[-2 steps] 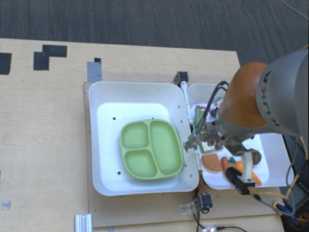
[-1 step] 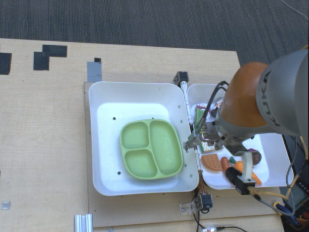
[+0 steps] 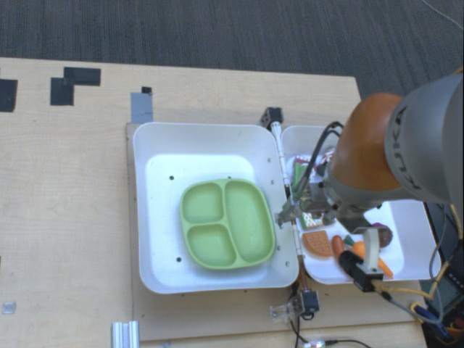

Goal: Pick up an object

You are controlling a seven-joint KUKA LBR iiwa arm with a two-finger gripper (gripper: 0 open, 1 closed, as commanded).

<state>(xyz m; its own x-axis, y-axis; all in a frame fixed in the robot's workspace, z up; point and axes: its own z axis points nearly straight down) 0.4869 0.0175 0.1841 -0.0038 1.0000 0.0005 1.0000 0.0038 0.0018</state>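
Reaching stage, with the grey, orange-banded arm's two-finger gripper (image 3: 313,212) low in the right-hand shallow white bin (image 3: 409,267) over small toy foods (image 3: 317,243) at lower right; grip state impossible to tell; next, a clean closure then lift.

Glossy green plastic tray (image 3: 228,224), smooth white plastic bins (image 3: 152,194), matt pale-wood bench (image 3: 65,216).

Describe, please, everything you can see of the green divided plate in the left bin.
The green divided plate is pale green and looks like smooth plastic, a rounded rectangle with a raised rim. Ridges split it into three compartments: one long one on the side toward the right bin and two smaller ones on the other side. All three look bare. It lies flat, right side up, turned slightly askew, on the floor of the left bin, toward its near right part.
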